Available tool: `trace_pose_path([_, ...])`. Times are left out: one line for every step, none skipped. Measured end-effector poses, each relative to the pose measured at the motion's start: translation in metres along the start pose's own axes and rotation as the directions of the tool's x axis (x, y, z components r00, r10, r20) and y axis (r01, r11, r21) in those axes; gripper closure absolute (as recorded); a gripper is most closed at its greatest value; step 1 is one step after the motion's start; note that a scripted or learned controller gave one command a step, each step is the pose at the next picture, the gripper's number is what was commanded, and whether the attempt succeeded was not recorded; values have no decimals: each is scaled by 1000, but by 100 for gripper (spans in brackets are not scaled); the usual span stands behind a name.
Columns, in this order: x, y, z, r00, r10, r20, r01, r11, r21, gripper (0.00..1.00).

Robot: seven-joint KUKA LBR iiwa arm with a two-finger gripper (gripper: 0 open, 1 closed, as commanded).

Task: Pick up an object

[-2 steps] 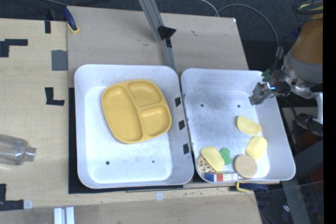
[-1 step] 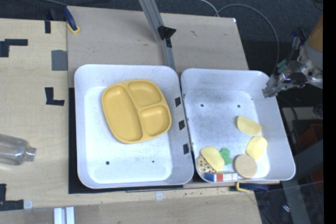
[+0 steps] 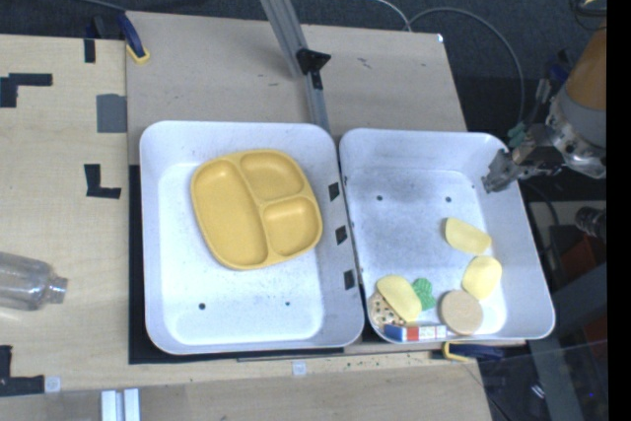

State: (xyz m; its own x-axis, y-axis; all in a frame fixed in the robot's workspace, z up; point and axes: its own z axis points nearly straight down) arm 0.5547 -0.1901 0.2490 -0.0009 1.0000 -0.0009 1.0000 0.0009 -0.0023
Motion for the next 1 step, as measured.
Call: trace_pose_path([12,-12,1,1000,1,1,-1,1000,0,100])
